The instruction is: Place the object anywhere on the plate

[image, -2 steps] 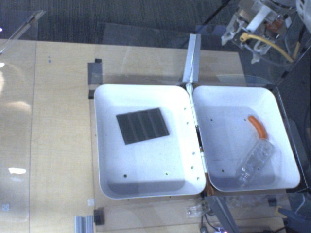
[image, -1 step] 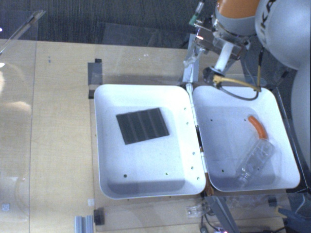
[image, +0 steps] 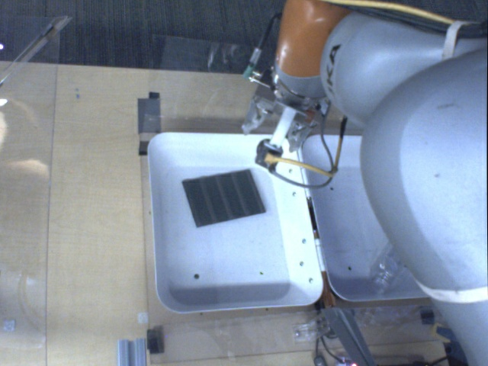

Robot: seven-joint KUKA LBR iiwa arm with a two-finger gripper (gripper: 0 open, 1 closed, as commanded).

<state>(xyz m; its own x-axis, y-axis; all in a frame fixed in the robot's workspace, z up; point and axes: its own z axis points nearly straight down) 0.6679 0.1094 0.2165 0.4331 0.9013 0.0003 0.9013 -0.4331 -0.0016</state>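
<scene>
You had the arm point(image: 427, 166) reaching in from the right, its orange band point(image: 301, 36) high at the back of the bench point(image: 91, 204). The gripper point(image: 271, 124) hung over the far right corner of the left bin point(image: 156, 227), just above the rim. From that slanted angle you could not tell whether the gripper was spread or pressed together, nor whether it carried anything. The dark ribbed plate point(image: 225, 197) lay flat on the floor of the left bin, in its far half and a little left of centre. It was turned slightly askew to the bin's walls and sat near the gripper but apart from it. As for the object itself, your best candidate was a faint clear shape point(image: 385, 269) in the right bin point(image: 343, 227), towards the near side. It lay right against the edge of the arm's grey bulk, which covered much of that bin. It was too pale and blurred to name, and it sat well apart from the plate, in the other bin.
</scene>
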